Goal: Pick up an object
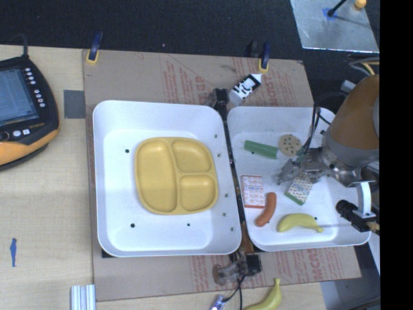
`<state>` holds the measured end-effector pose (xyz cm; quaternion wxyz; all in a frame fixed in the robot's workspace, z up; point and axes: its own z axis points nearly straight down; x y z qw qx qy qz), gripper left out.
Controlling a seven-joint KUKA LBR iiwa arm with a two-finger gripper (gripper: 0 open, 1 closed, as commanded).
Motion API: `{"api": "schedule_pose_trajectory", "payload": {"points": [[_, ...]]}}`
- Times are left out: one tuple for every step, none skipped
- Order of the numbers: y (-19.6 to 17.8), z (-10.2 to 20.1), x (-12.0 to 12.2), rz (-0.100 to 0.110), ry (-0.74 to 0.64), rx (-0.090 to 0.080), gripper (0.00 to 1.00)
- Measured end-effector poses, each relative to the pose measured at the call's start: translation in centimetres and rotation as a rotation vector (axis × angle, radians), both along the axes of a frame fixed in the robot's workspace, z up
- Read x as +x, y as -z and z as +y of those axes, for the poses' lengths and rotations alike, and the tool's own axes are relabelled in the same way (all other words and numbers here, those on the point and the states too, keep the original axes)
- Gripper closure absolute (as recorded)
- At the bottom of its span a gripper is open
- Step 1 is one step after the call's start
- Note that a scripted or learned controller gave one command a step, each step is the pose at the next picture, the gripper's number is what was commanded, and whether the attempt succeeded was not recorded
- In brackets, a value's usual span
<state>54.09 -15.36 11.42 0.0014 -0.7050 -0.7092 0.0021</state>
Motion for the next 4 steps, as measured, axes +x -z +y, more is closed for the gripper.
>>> {"api": "schedule_pose_trajectory", "payload": {"points": [[2.2, -1.6, -2.0, -0.003, 0.000, 0.000, 0.00], [1.2, -1.7, -1.9, -0.001, -0.005, -0.001, 1.00], [2.3, 3.9, 2.7, -0.001, -0.002, 0.001, 1.00], [-7.8, 9.3, 3.6, -0.004, 0.002, 0.002, 1.00]]}}
